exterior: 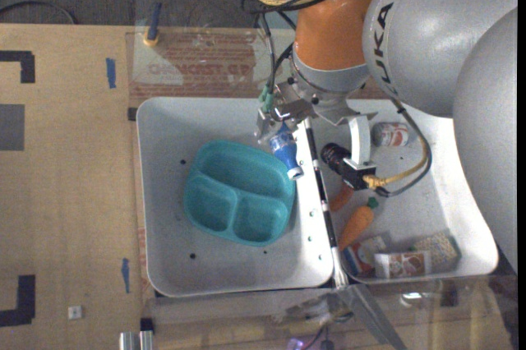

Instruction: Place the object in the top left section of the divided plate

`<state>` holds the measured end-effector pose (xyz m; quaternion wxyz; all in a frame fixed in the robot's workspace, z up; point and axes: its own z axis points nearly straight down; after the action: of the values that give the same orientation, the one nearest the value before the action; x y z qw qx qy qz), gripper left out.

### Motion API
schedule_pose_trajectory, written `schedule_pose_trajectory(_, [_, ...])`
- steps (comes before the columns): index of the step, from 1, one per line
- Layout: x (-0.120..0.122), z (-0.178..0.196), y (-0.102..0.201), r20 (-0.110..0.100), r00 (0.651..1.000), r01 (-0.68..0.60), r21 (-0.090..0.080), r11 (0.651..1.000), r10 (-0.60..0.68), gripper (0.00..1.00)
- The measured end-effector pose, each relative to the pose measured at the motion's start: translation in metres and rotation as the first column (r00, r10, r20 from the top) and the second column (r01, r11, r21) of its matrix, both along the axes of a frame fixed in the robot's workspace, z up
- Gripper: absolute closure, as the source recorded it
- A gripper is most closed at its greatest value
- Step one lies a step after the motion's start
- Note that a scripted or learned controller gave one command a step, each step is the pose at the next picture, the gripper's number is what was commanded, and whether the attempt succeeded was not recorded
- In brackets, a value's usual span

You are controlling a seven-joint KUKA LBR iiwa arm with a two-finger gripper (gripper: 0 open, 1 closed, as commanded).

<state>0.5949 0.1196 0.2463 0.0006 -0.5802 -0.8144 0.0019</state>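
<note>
My gripper (pixel 278 129) hangs over the upper right corner of the left bin (pixel 164 200), just beside the ridge where the two bins meet. Between my fingers sits a small blue bottle (pixel 285 153) with a white end — pinched near its upper part, the body tilting down and to the right, the white end lowest. The bottle's lower end lies over the right rim of the teal divided plate (pixel 238 192), close to the bin's edge.

Plate: lies flat in the left bin, slightly turned, one wide section along its upper side and two smaller sections along its lower side. All three sections show bare teal. The bottle is at the plate's upper right edge, well apart from the upper left part of the plate.

Right bin (pixel 460 200) — partly covered by my arm. Visible in it: a carrot (pixel 357 225) lying at a slant near the dividing ridge, a small carton (pixel 403 263) with red print along the lower wall, a speckled packet (pixel 440 248) just beside it, and a red and white can (pixel 390 134) near the upper part.

A black cylinder with a yellow cable (pixel 403 173) projects from my wrist over the right bin.
</note>
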Motion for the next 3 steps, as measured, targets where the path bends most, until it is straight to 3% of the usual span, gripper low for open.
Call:
schedule_pose_trajectory(1, [-0.010, -0.038, 0.009, -0.004, 0.999, -0.048, 0.001, 0.999, 0.048, 1.00])
schedule_pose_trajectory(2, [-0.014, -0.024, 0.060, 0.000, 1.000, -0.026, 0.000, 1.000, 0.026, 1.00])
schedule_pose_trajectory(3, [-0.010, -0.023, 0.000, -0.004, 0.997, -0.077, 0.001, 0.997, 0.077, 1.00])
